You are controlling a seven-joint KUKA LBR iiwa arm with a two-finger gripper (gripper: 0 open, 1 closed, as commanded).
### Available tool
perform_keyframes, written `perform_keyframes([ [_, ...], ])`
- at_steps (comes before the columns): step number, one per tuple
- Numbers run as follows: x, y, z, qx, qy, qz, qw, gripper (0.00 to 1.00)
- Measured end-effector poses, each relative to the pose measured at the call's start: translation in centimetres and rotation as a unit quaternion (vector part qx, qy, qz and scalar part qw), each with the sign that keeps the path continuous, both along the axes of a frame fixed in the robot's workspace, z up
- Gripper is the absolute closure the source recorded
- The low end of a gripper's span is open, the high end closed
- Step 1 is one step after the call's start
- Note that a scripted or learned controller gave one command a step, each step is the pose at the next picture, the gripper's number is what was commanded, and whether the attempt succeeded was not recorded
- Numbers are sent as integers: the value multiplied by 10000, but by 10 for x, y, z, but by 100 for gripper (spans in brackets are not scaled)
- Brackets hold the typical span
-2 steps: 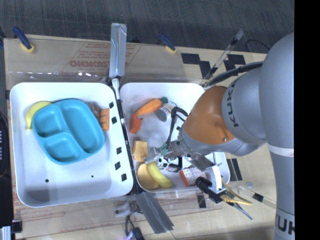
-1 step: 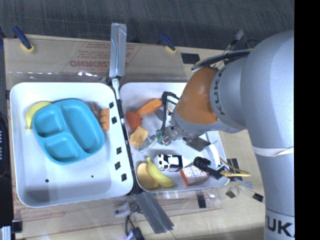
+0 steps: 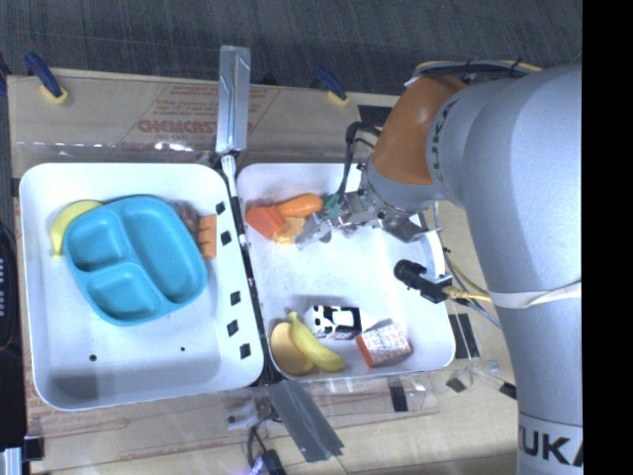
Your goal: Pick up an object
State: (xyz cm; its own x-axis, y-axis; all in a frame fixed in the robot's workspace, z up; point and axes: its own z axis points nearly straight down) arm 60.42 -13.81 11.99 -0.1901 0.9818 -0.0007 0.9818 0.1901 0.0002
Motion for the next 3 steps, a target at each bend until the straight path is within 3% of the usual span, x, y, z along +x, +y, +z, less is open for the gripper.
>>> perform_keyframes([
  [1,54,14,-23,-12,-22,473,9989,0],
  [2,54,18,-16,1,5,521,9986,100],
  [3,55,99,93,12,-51,474,9989,100],
])
